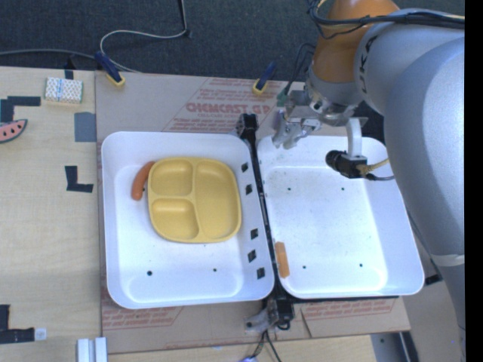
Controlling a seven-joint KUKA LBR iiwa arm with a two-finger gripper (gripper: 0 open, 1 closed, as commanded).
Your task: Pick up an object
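The robot's gripper [289, 133] hovers over the far left corner of the right bin [392, 270], its finger state impossible to tell, while a small orange object [281, 259] lies against that bin's left wall and a yellow divided plate [195, 199] rests in the left bin [124, 277].

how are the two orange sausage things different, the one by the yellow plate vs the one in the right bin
The orange piece in the left bin lies against the left edge of the yellow divided plate; the orange piece in the right bin lies by that bin's left wall, with nothing else touching it. The left one is darker and reddish; the right one is paler orange. Both are small, elongated and lie roughly top to bottom in the view.
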